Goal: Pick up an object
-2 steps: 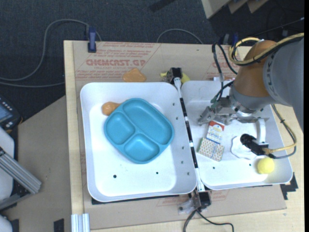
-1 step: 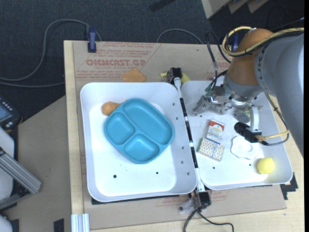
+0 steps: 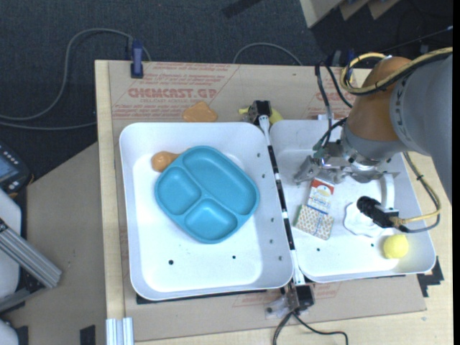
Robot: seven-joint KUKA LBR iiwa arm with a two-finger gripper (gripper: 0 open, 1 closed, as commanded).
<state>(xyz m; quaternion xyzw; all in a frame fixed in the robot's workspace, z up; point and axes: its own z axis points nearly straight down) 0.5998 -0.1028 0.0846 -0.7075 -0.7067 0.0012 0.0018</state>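
Note:
My gripper (image 3: 327,169) hangs over the back left part of the right bin (image 3: 338,268), its metal fingers (image 3: 307,169) spread open with nothing between them. Just in front of it lies a small flat packet (image 3: 317,208), white with a red top and a patterned lower half, tilted slightly. A yellow ball (image 3: 394,247) rests near the right bin's front right corner. In the left bin (image 3: 194,279) sits a blue divided plate (image 3: 206,192), with a small orange object (image 3: 163,161) at the plate's back left edge.
An orange lump (image 3: 200,111) lies on the cardboard-coloured bench behind the left bin. The arm's grey body and orange band (image 3: 381,110) hang over the right bin's back right. A ridge (image 3: 280,200) separates the two bins.

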